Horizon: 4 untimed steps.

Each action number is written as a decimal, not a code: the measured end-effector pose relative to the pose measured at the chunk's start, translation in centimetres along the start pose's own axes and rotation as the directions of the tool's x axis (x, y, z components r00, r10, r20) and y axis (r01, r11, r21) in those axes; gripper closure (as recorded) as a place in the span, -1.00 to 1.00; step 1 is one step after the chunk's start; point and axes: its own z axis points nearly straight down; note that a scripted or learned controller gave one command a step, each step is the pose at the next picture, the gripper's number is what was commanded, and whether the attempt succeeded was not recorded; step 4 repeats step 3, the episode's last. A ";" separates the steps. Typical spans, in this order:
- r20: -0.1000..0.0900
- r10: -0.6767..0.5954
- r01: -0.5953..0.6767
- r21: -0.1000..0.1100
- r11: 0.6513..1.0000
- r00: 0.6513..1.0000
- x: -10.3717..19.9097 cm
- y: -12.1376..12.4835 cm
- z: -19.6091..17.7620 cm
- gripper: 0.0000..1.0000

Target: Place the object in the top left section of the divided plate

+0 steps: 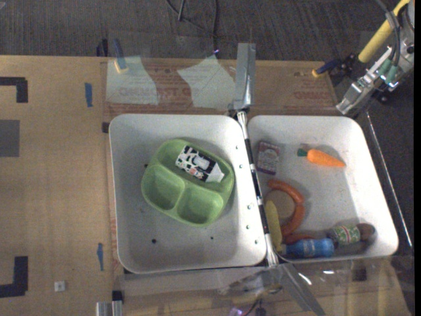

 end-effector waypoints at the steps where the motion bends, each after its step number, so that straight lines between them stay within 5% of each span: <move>1: 0.003 -0.176 0.176 -0.002 0.984 0.984 -6.5 0.1 0.0 1.00; 2: 0.004 -0.379 0.379 -0.001 0.925 0.925 -12.1 0.9 0.0 1.00; 3: 0.006 -0.503 0.503 0.000 0.864 0.864 -17.0 -1.8 0.4 1.00; 4: 0.006 -0.503 0.503 0.000 0.864 0.864 -17.0 -1.8 0.4 1.00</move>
